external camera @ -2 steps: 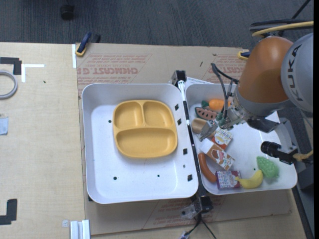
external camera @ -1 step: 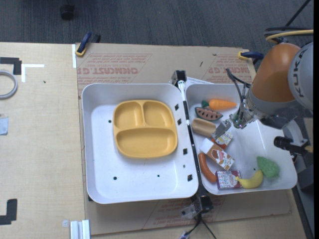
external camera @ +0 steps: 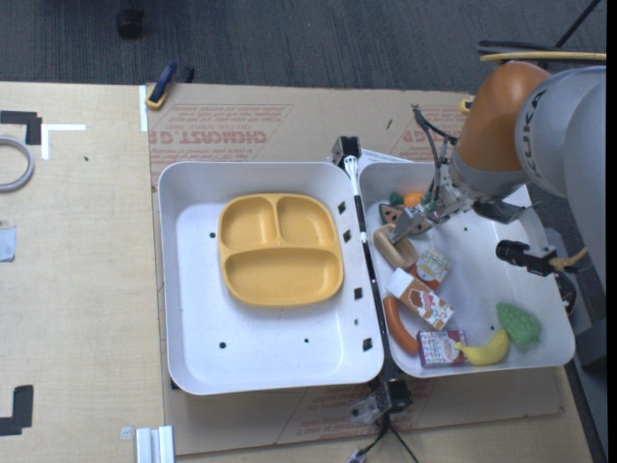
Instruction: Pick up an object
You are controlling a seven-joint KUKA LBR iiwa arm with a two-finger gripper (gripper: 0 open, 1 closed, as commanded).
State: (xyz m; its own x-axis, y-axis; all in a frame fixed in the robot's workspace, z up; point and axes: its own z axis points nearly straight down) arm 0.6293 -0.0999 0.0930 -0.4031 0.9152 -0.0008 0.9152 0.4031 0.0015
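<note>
Reaching into the right bin (external camera: 540, 345) from its far side, the claw (external camera: 416, 218) is seen low over the clutter at the bin's upper left, just beside the bread-like roll (external camera: 395, 249); whether it is wide or narrow cannot be told. A clean pick is judged to need one target. The roll should be centred between the tips, clear of the small box (external camera: 427, 306) and the sausage (external camera: 400, 326).

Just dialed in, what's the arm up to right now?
The arm has its gripper low in the right bin, at the far end of a pile of toy food, above the tan bread-like piece. Nothing is visibly held. The left bin holds a yellow divided plate.
</note>
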